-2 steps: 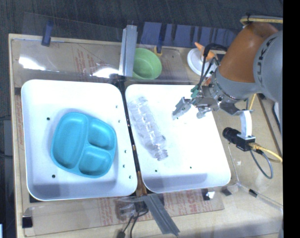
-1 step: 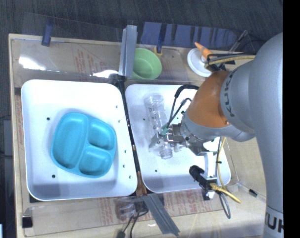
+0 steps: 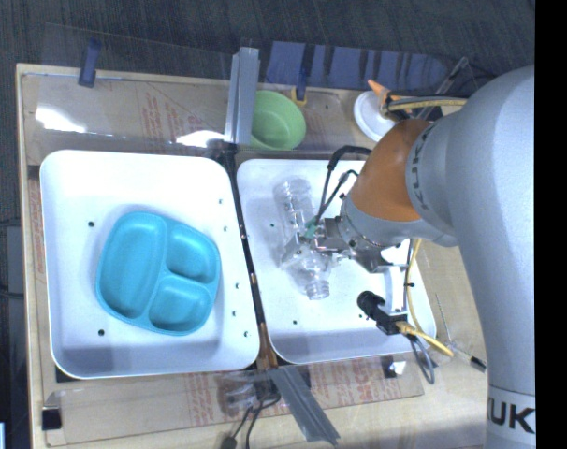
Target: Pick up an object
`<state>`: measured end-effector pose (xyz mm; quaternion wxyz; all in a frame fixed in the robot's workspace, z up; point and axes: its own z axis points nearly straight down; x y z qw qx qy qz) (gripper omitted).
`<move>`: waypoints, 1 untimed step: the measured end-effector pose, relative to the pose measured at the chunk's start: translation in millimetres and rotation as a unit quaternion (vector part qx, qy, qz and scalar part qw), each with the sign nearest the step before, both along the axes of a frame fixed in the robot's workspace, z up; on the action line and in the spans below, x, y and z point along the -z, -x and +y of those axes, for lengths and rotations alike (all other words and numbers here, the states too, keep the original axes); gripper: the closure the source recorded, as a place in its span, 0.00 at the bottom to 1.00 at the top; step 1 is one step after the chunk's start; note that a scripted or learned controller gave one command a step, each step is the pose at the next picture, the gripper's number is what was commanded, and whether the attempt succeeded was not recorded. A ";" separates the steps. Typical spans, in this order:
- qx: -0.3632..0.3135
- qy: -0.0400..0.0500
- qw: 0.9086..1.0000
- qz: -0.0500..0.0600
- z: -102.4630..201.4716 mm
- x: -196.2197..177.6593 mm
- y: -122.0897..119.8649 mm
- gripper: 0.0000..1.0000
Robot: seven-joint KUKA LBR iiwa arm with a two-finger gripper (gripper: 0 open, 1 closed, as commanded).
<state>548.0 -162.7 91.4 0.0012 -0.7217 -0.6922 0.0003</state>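
A clear plastic bottle (image 3: 298, 215) lies in the right bin (image 3: 293, 340), running from its upper middle down toward the centre. My gripper (image 3: 319, 238) reaches in from the right and sits low against the bottle's right side, partly merged with its glare. The grey arm with its orange band (image 3: 391, 171) covers the right part of that bin. A blue divided plate (image 3: 159, 271) rests flat in the middle of the left bin (image 3: 68, 181).
A green bowl (image 3: 278, 120) stands outside the bins, just behind the divider between them. A white round item (image 3: 366, 112) lies at the back right. A black part with a yellow cable (image 3: 388, 318) hangs near the right bin's front right corner.
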 end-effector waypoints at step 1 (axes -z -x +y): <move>-0.025 0.000 1.000 0.000 -10.0 -0.5 40.6 0.00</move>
